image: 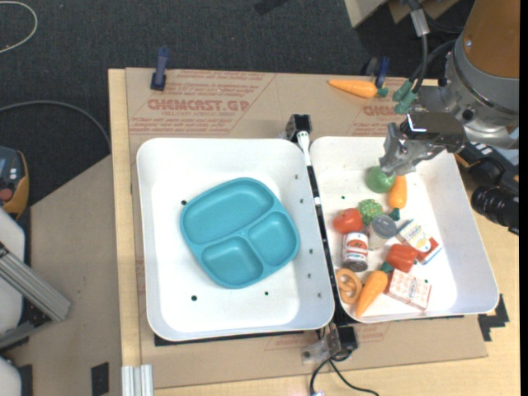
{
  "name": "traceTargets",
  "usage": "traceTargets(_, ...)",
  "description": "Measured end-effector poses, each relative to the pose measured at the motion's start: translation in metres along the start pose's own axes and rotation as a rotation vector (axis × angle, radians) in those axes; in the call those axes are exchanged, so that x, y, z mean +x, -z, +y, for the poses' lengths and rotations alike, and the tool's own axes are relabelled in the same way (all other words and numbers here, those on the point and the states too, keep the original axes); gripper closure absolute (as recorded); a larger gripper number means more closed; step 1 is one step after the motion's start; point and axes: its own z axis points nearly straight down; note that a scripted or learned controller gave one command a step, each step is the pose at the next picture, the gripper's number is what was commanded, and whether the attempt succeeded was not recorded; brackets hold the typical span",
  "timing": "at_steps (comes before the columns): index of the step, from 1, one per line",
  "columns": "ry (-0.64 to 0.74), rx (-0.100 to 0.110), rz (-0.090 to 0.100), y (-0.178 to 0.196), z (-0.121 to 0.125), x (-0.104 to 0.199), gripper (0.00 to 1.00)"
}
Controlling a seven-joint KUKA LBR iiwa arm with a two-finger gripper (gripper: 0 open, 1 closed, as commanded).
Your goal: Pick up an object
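Small toy foods lie heaped in the right shallow white bin [462, 291]: a red pepper [347, 220], a labelled can [355, 251], a pretzel [348, 284] and an orange plastic carrot [370, 292]. Farther back in that bin, the metal end effector [399, 160] hangs over a round green toy [379, 178]; its grip cannot be judged. Beside that bin, the left bin [157, 221] carries a teal divided plate [238, 232].

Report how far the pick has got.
Done: the hand has reached the right bin, low at the green object. In hand: nothing visibly gripped; the green object sits on the bin floor. Left: grasp and lift. The blue tray lies in the left bin.
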Motion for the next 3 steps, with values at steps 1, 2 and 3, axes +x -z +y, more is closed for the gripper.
traceTargets(1,0.001,0.008,-0.001,-0.167,0.002,-0.028,1.0)
traceTargets(2,0.007,0.0,0.002,-0.233,0.017,0.003,1.0)
traceTargets(3,0.008,-0.022,0.004,-0.127,0.005,0.015,1.0)
